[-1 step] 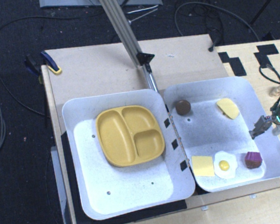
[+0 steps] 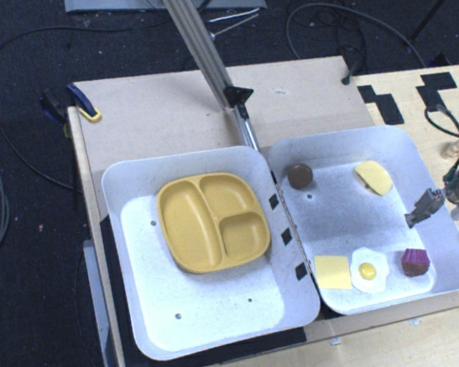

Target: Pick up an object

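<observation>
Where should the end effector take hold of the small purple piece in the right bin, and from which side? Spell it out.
Probably by its two opposite side faces, coming straight down. The purple piece is a compact chunk standing proud of the right bin floor. The fried egg lies beside it with a gap, so fingers likely fit. The end effector sits just above it.
</observation>
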